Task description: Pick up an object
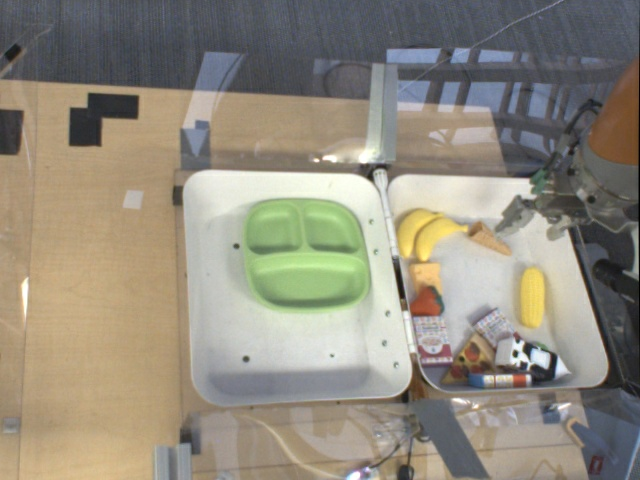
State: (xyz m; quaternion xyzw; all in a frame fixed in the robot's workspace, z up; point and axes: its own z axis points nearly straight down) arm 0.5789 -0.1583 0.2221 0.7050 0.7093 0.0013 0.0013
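Observation:
The right bin (pixel 590 368) holds a pair of yellow bananas (pixel 428 233), a tan wedge (pixel 490 238), a yellow corn cob (pixel 532 297), an orange cheese block (pixel 426 275), a strawberry (pixel 428 301), a red carton (pixel 431 339) and several small toys along its front wall. My gripper (pixel 535 221) hangs over the bin's back right part, open, with nothing between its fingers. Its left fingertip (pixel 510 216) is just right of the tan wedge, and the corn cob lies below it toward the front.
The left bin (pixel 215 368) holds a green divided plate (pixel 305 253). A metal divider (pixel 384 118) runs behind the seam between the bins. The arm's orange band (pixel 615 128) sits at the right edge. Bare bin floor lies between bananas and corn.

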